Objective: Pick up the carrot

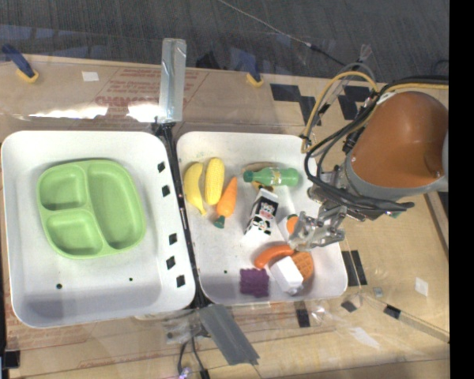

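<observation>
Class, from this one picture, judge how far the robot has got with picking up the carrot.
Done: nothing visibly. The carrot lies in the right bin, touching the corn. In hand: the gripper is over that bin's right side, apart from the carrot. Left: reach it, grasp, lift.

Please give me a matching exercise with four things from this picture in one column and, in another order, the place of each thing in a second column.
Things:
1. carrot
2. green divided plate
3. purple block
4. green bottle

Places:
A. in the left bin, alone
B. near the front edge of the right bin
C. just right of the corn cob
D. lying near the back of the right bin, above the black-and-white carton

Pairs: 1-C, 2-A, 3-B, 4-D
</observation>
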Motion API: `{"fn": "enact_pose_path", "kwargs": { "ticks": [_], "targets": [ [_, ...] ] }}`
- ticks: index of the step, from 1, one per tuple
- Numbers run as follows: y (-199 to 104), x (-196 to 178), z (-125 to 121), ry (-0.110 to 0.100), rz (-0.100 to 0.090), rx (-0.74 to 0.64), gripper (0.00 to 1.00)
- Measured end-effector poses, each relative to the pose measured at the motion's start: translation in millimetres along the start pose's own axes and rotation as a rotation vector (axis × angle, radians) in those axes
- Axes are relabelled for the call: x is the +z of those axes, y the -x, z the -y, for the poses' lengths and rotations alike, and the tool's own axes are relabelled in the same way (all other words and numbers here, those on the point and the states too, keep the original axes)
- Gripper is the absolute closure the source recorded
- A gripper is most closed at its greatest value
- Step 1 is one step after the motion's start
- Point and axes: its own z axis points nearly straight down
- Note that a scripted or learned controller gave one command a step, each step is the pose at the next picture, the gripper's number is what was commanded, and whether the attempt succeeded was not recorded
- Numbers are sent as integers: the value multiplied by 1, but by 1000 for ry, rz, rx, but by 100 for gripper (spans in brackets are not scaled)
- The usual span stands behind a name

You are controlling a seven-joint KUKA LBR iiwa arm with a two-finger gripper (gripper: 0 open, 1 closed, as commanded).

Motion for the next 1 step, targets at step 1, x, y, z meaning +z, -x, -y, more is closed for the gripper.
{"fn": "enact_pose_path", "kwargs": {
  "ticks": [1],
  "targets": [
    [17, 78, -34, -5, 2, -69, 100]
  ]
}}
